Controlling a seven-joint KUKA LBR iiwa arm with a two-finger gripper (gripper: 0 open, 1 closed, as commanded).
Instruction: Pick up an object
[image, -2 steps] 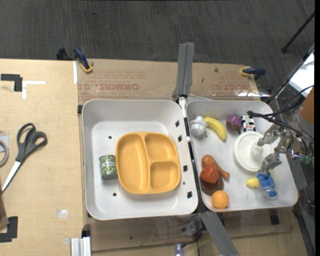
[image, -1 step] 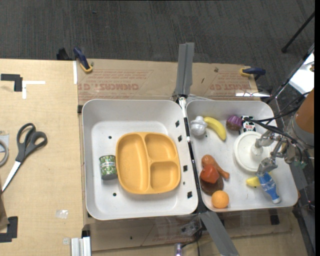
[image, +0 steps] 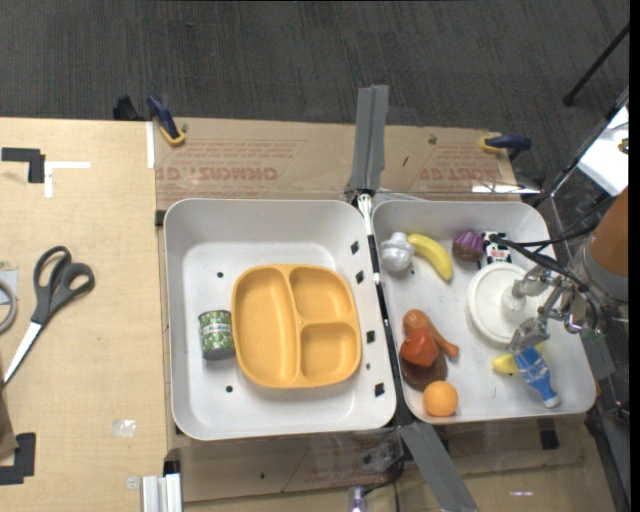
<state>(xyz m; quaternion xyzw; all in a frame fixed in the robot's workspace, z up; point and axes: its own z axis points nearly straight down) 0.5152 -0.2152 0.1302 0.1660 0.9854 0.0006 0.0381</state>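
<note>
Hand fingers look spread as we are hovering it over the right bin's far-right side, above the white bowl and blue bottle, so we are judging a straight drop centred on one object safest.

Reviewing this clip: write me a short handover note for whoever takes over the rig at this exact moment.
Gripper: over the right bin, above the white plate and blue bottle; nothing visibly between its fingers.
Right bin also holds a banana, orange, purple item and red-brown toy food.
Left bin: yellow divided tray, green can.
Done: no pick yet.
Left: grasp and lift one object.
</note>
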